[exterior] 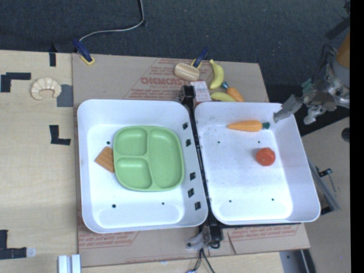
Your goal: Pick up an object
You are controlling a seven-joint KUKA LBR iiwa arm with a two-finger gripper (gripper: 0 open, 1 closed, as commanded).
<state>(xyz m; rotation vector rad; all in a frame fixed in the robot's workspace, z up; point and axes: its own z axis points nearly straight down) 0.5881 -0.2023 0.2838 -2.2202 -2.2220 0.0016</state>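
Carrot (245, 126), toy, orange with a green stem end: lodged lying flat in the far part of the right bin (284, 206), stem end pointing toward the bin's right wall; judged the likeliest object for the pick, being nearest the gripper (296, 110). Tomato (265, 156), small, red, round: sited in the same bin, nearer the camera than the carrot and apart from it; a second candidate. Left bin (91, 152): occupied by a green divided plate (149, 157) with three compartments, all bare, and by a tan wedge (104, 159), possibly a toy cracker or slice, partly tucked under the plate's left rim. Gripper: recorded at the right bin's far right corner, above or just outside the rim, nothing seen between the fingers; whether the fingers are spread or closed cannot be told at this size. Step in hand: judged to be the approach, with no object yet lifted. Next move called for: the gripper to be carried inward over the carrot, turned so that the fingers straddle its narrow body, then lowered and closed. Off-bin items on the desk (34, 169): croissant (45, 87) at far left; bananas (216, 75) and a bread roll (186, 70) beyond the bins.
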